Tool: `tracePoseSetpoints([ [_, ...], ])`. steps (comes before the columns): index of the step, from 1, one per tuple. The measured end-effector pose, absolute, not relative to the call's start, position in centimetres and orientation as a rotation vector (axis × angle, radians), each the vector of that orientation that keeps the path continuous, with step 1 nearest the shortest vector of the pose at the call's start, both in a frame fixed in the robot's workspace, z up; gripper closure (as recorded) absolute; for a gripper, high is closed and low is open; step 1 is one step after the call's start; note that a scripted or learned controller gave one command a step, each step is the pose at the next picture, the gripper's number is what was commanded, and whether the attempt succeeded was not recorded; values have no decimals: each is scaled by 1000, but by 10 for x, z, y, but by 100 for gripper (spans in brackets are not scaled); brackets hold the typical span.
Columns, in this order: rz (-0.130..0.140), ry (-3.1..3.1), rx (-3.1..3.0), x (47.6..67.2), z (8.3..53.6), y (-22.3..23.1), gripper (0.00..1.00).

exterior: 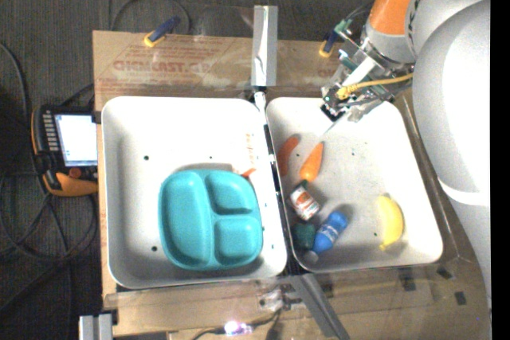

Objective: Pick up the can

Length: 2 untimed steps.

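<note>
The can (304, 201), small, silver and red, lies on its side in the right bin (358, 147), near that bin's left wall. My gripper (341, 106) hangs over the bin's far edge, well above and to the right of the can. Nothing shows between its fingers.
In the right bin, two orange carrots (312, 161) (288, 151) lie just beyond the can. A blue bottle (331, 230) and a dark green thing (304, 235) lie close in front of it. A banana (390, 220) sits right. A teal divided plate (212, 218) is in the left bin (159, 131).
</note>
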State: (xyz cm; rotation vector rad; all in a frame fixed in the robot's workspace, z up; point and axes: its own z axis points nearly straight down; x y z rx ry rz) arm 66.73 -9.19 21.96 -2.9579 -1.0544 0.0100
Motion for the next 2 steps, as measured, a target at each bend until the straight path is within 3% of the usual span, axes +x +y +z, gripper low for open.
tracePoseSetpoints([
  [1,11,-1030,-2968,649,182,-60,100],
  [2,11,-1026,-2970,644,182,-48,100],
])
